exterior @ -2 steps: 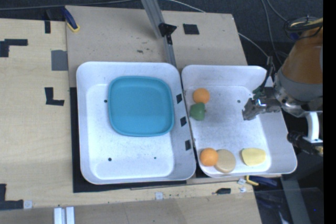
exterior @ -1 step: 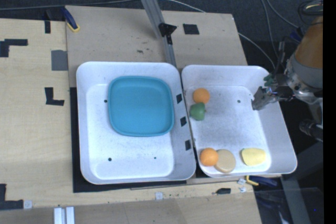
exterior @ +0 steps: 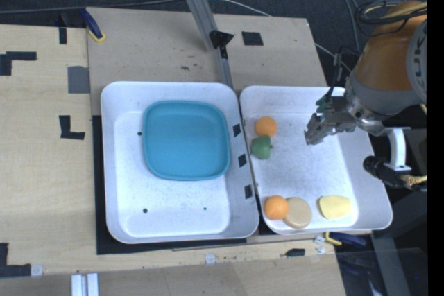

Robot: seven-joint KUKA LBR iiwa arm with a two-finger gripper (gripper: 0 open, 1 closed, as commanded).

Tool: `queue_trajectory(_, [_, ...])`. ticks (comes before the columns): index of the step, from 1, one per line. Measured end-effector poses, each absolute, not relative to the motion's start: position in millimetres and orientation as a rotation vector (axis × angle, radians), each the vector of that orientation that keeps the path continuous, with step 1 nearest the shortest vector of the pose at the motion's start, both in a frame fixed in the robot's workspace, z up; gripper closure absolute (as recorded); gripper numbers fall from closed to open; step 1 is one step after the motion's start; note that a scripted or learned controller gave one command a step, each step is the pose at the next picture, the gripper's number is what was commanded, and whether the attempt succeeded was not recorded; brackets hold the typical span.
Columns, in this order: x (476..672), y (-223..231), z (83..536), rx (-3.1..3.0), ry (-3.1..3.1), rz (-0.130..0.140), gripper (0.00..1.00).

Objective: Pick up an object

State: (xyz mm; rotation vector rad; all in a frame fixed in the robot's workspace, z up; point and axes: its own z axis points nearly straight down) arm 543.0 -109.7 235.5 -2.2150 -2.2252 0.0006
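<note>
left bin point(exterior: 118, 218): plate point(exterior: 186, 139) inside | right bin point(exterior: 368, 215): two balls point(exterior: 263, 137) far left, three pieces point(exterior: 300, 211) along near edge

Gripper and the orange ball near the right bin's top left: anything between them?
No. In the camera view, bare white bin floor lies between gripper and orange ball.

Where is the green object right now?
The green object lies in the right bin, near its left wall, just below an orange ball.

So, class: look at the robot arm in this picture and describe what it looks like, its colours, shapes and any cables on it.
The arm is bulky and rounded, with an orange band above a grey wrist. It ends in a small dark grey gripper of blocky metal parts. A white piece and a black fitting sit beside the wrist, and thin cables loop behind the arm.
</note>
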Motion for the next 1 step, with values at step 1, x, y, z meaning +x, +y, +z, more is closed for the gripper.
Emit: queue_trajectory(1, [549.0, -48.8, 236.4, -2.215, -2.226, -0.001, 1.0])
